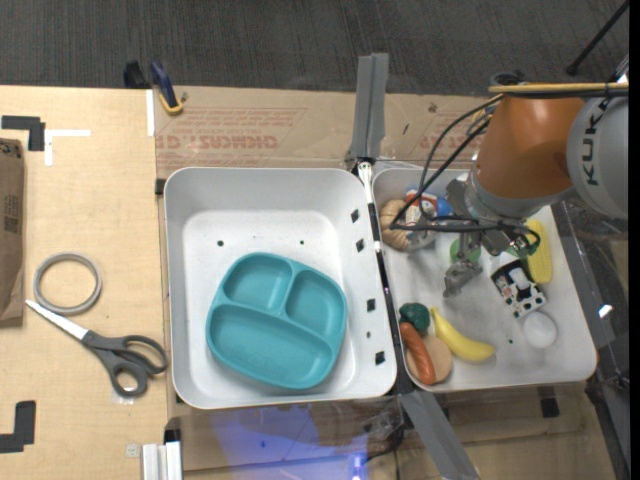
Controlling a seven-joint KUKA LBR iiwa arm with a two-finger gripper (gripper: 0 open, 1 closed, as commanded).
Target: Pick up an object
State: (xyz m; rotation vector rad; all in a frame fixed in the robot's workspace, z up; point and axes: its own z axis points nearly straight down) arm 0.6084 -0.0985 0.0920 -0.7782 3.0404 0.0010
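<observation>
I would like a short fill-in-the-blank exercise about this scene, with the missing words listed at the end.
1. The teal divided plate lies in the ____ bin.
2. The banana lies in the ____ bin.
3. On the bench left of the bins, the scissors lie just below a roll of ____.
4. The arm's hand is above the ____ bin.

Missing words: left; right; tape; right

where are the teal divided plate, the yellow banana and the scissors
teal divided plastic plate (275, 320), camera view, on the ridge between its compartments, in the left bin
yellow toy banana (462, 338), camera view, middle of its curved body, in the right bin
grey-handled metal scissors (100, 346), camera view, near the pivot, on the bench
</observation>
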